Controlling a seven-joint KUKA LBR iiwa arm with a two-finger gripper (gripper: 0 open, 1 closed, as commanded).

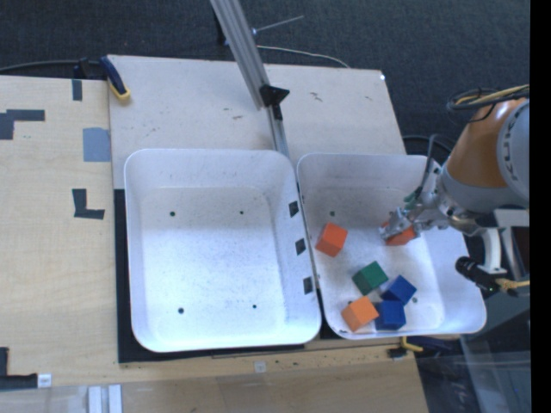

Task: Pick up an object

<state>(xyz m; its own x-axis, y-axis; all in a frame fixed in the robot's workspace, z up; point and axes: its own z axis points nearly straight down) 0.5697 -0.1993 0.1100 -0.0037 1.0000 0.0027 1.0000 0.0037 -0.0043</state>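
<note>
- While the gripper [398, 229] sits low in the right bin [362, 169], a small red-orange piece [401, 238] shows right at its tip; it looks pinched between the fingers, though the view is too coarse to be sure the hold is firm.
- That piece lies near the bin's right side, apart from the other blocks.
- To do this step well, I judge the arm should rise straight and slowly, keeping the squeeze steady, since a thin hold at the tips could slip.
- Its shape is too small to read a long axis; it seems slightly wider left to right than near to far.
- Left of the gripper rests an orange cube [331, 239], turned corner-on.
- Nearer the front lie a green block [371, 276], two blue blocks [394, 301] touching each other, and another orange block [360, 313] just beside them.
- Further left stands the left bin [138, 231].
</note>
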